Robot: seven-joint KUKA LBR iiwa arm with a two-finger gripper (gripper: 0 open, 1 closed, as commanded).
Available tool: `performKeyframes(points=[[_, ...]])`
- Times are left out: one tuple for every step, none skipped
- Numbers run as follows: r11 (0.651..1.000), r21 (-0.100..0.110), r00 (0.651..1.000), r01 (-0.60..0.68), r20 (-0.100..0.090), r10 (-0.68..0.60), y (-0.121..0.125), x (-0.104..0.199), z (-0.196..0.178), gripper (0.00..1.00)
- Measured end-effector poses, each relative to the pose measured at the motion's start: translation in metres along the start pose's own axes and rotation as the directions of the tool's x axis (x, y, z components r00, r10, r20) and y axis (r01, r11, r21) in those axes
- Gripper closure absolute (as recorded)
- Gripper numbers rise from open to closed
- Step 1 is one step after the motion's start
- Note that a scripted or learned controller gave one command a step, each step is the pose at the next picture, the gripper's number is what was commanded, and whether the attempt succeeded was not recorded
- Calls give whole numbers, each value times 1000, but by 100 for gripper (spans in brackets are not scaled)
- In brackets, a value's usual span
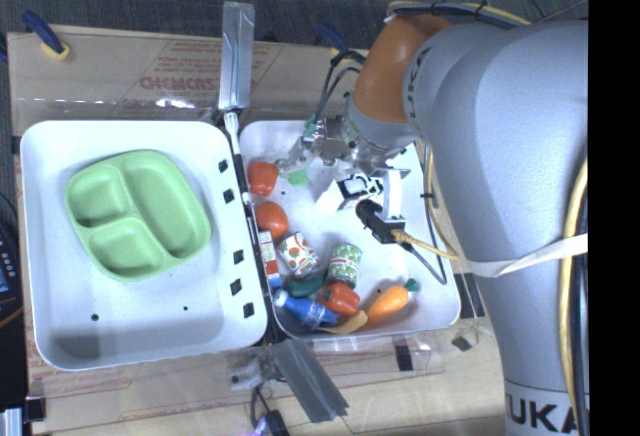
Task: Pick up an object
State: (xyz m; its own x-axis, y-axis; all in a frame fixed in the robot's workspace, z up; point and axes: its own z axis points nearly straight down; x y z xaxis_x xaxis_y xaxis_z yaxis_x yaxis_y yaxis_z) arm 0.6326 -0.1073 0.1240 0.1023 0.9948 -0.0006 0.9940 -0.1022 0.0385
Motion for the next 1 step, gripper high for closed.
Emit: performKeyframes(points=[[999,35,1000,-7,-1,7,23,10,31,0]])
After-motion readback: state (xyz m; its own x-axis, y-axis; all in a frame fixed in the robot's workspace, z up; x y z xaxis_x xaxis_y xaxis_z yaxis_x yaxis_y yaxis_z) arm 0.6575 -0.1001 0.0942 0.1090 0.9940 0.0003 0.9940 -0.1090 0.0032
